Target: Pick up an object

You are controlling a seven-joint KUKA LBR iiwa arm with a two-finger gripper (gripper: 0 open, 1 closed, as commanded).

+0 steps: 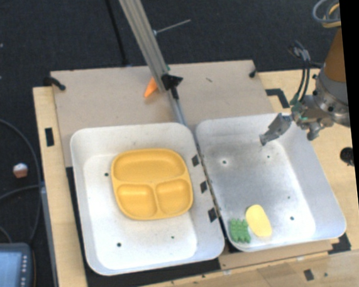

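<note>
A yellow oval object [258, 220] lies in the near left corner of the right bin [297, 185]. A small green knobbly object [239, 230] sits right beside it on its left, touching or nearly so. My gripper [291, 131] hangs over the far right part of the right bin, well away from both objects. Its fingers stand open, spread wide, with nothing between them. One grey finger [271, 132] points left over the bin floor.
A yellow three-compartment plate [152, 183] lies in the left bin [100, 242]. An aluminium post [147, 42] slants up from between the bins at the back, with a small orange piece [151, 87] beside it. Cables hang off the arm at the right.
</note>
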